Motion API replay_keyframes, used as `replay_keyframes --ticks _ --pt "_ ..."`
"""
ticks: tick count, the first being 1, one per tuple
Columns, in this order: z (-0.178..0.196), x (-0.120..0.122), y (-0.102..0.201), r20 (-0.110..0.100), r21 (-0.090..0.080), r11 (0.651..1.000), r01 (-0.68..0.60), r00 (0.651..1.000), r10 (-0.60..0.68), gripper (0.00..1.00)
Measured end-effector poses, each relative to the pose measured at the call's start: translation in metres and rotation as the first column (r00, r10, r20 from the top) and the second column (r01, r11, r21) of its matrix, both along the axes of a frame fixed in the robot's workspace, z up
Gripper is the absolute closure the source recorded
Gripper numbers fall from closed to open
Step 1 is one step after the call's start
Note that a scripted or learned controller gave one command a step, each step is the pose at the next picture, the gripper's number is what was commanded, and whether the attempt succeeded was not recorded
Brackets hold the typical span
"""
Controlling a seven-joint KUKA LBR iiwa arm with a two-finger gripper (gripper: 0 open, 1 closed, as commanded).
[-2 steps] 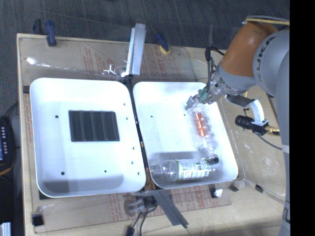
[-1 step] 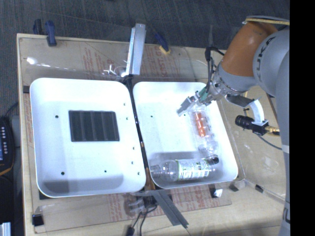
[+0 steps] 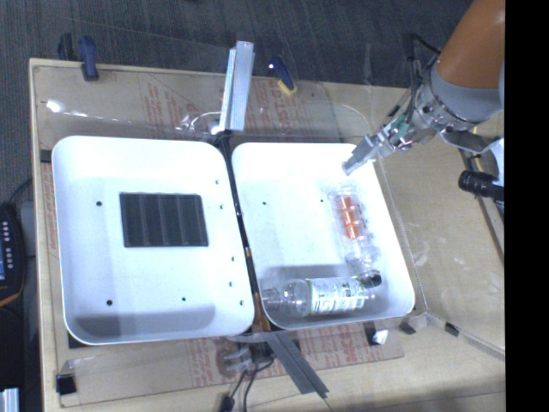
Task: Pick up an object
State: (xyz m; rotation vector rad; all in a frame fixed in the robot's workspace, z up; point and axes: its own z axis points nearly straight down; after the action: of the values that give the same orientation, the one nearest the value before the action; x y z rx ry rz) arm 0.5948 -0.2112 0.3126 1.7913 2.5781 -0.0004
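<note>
From my screen, the arm point(image 3: 467, 54) reached in over the upper right corner of the right bin point(image 3: 283, 170), its wrist slanting down toward that corner. The gripper point(image 3: 358, 160) hung just above the bin's rim there, holding nothing that I could see; whether it was open or closed I could not tell. I counted two bottles in that bin: one with an orange label point(image 3: 352, 221) along the right wall, one clear bottle point(image 3: 322, 296) lying against the near wall. The left bin point(image 3: 86, 170) held one dark ribbed pad point(image 3: 163, 220).
</note>
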Motion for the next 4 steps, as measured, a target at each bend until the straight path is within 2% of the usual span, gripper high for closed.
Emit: replay_keyframes --ticks 1,2,3,4 --pt "-0.077 -0.009 0.002 -0.004 0.002 0.991 -0.136 0.991 0.136 0.0" --pt "-0.113 0.026 0.003 -0.001 0.0 0.972 -0.235 0.972 0.235 0.0" --pt "-0.102 0.027 0.005 0.0 -0.001 0.971 -0.239 0.971 0.239 1.0" --pt "0.028 0.045 0.0 0.002 -0.001 0.975 -0.223 0.975 0.223 1.0"
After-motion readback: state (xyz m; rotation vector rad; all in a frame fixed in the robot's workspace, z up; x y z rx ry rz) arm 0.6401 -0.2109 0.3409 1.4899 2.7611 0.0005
